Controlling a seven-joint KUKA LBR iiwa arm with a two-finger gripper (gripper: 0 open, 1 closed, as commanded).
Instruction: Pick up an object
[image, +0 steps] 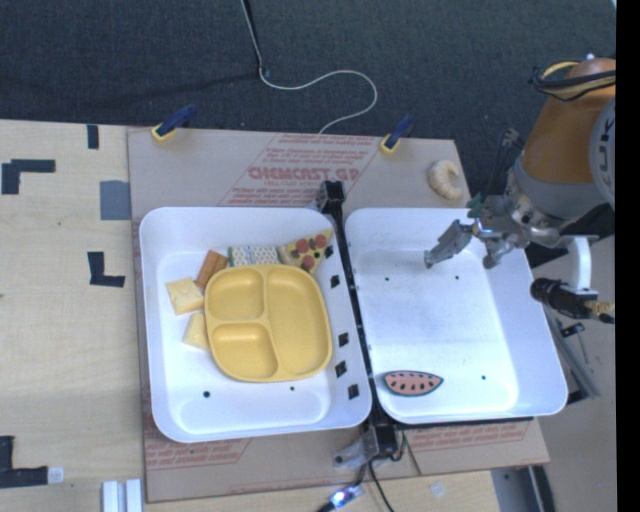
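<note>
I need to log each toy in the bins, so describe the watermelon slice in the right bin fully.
The flat watermelon slice with red flesh, dark seeds and a green rind is a half-round wedge that looks like plastic or painted wood. It lies flat on the floor of the shallow white right bin, near the front left corner, curved rind toward the front rim, straight edge toward the back. Nothing else touches it; the two-finger gripper hangs far back.

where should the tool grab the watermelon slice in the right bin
The watermelon slice lies flat near the right bin's front-left corner, straight edge facing the back, curved rind toward the front wall. It is probably best taken from straight above, fingers across its short width at the middle: one on the straight edge, one on the rind. The wall sits close to the rind side, so clearance there looks tight.
</note>
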